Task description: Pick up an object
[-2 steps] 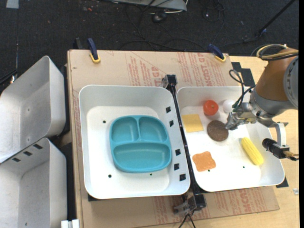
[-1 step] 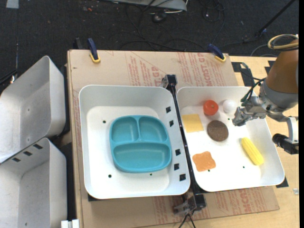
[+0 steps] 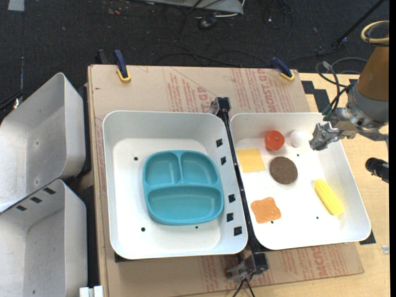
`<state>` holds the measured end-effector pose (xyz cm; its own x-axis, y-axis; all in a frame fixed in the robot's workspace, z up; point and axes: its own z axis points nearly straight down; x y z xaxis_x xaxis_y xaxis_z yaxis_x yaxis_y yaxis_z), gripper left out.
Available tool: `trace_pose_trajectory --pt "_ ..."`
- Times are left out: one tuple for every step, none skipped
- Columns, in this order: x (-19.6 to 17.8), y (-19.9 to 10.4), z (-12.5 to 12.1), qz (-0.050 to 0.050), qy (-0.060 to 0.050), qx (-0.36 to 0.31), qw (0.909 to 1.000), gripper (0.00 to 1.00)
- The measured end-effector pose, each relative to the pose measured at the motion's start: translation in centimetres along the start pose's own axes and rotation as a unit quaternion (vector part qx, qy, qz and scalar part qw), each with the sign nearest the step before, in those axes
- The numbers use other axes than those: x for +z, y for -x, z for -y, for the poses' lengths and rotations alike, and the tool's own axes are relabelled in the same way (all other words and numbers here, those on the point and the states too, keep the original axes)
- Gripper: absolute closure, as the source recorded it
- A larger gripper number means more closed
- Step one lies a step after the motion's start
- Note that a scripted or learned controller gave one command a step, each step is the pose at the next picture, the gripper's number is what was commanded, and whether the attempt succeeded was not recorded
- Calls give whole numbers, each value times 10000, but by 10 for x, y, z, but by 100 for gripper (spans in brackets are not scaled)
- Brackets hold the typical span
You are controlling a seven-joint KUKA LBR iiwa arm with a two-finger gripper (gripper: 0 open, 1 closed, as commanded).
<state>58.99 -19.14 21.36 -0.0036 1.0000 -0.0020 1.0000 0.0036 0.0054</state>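
In the right bin lie a red tomato, a white ball, a yellow cheese slice, a brown round patty, an orange toast piece and a yellow corn cob. My gripper hangs at the bin's upper right rim, just right of the white ball. Nothing is seen between its fingers.
The left bin holds a teal divided tray. A black clamp strip runs between the bins. Two more white bins stand off the bench at the left. Blue-yellow clamps grip the board's far edge.
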Motion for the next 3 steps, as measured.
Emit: trace_pose_trajectory --pt "-45 6 0 5 5 6 10000 100" --pt "-52 -48 -1 -17 -21 -20 10000 100" --pt "-55 -98 -1 -15 -29 -19 10000 100"
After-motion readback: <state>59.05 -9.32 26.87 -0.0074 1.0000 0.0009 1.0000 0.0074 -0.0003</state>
